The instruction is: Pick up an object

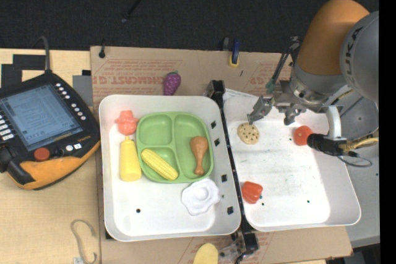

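1. My hand [276, 109] hung over the far part of the right bin [346, 210], fingers spread wide with nothing between them.
2. The cookie [249, 133] lay flat on the bin floor at about 7 o'clock from my hand, just beside my left fingertip [255, 115]; being round, it had no long axis to line up with.
3. The small red tomato [302, 135] sat at about 5 o'clock, also near.
4. The red pepper [251, 192] was well apart, toward 6 o'clock.
5. I judged the cookie the nearest target.
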`<action>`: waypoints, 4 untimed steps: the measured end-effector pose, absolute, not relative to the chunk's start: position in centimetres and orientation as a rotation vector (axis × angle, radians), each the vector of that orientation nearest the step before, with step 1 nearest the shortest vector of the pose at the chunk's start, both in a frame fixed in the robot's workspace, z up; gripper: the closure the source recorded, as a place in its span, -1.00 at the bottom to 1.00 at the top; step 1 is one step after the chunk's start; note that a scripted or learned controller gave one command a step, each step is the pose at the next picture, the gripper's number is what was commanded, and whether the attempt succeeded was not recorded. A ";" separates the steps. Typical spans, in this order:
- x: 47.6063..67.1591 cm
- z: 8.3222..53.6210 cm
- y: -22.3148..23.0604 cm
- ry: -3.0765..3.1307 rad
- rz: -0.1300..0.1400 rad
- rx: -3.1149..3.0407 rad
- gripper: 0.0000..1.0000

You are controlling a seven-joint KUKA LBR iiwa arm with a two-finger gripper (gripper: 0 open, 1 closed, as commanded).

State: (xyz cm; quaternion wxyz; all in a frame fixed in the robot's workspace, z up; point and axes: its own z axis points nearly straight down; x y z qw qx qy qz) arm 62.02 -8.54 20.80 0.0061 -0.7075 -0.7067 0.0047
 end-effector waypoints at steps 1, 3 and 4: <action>62.3 21.6 -8.6 -2.222 0.001 -2.220 -1.00; 62.3 11.0 -8.2 -2.218 0.007 -2.216 -1.00; 62.3 8.6 -8.0 -2.217 0.005 -2.220 -1.00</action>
